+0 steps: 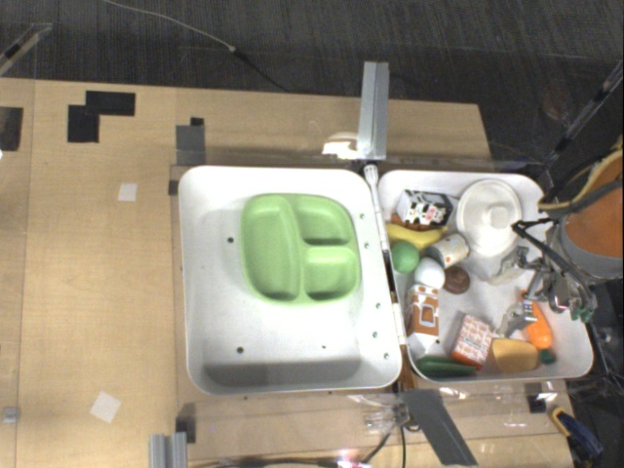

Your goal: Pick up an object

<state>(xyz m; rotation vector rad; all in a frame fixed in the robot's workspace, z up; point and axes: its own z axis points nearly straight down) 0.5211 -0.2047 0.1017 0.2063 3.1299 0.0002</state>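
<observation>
The claw (539, 295) is hanging low over the near-right part of the right bin (568, 361), a tangle of metal and cable below the arm's orange band (595, 227), and whether it is released or clenched I cannot tell, since it is blurring into the clutter beneath it; nothing is showing plainly in its grasp. The likeliest targets are lying just beside it: a small orange piece (538, 335) close below it, a tan wedge (514, 355) touching that piece, and a red patterned box (472, 339) a little further left. The trouble, as I am judging it, is crowding. These things are sitting packed against each other and near the bin's wall, so a descent may be landing on top of an object instead of straddling it, or may be pinching two at once and dropping both. The orange piece is looking small and rounded, so it may be squirting out sideways under pressure. The white bowl (490, 217) is standing just behind the claw, and the wrist or its loose black cable may be catching the rim and tipping it. The left bin (283, 364) is carrying a green divided tray (297, 247), lying well apart from all this and running no risk.
</observation>
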